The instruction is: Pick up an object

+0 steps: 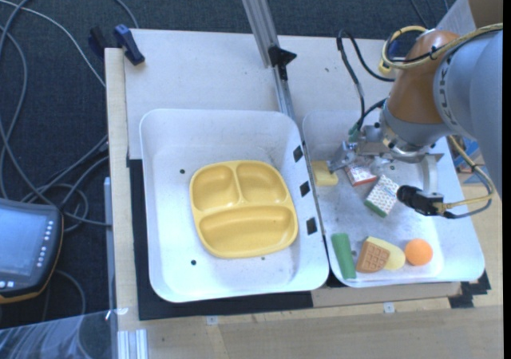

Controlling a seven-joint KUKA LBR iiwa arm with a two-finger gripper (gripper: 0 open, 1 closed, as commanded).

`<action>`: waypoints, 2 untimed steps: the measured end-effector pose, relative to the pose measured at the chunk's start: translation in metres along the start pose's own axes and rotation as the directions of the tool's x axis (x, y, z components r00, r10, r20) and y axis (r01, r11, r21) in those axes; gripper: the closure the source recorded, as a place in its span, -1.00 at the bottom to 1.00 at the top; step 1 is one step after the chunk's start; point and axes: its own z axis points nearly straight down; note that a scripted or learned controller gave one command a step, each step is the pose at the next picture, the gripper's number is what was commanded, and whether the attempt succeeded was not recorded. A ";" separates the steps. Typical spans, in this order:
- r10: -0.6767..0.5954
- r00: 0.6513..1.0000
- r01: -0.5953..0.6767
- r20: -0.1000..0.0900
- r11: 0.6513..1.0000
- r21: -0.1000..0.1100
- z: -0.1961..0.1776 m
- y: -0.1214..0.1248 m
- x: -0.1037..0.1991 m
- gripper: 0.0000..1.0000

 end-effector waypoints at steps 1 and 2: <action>-0.001 1.000 0.001 0.000 1.000 -0.004 -0.012 0.001 0.000 1.00; -0.002 1.000 0.002 -0.003 1.000 0.008 -0.065 0.014 0.001 1.00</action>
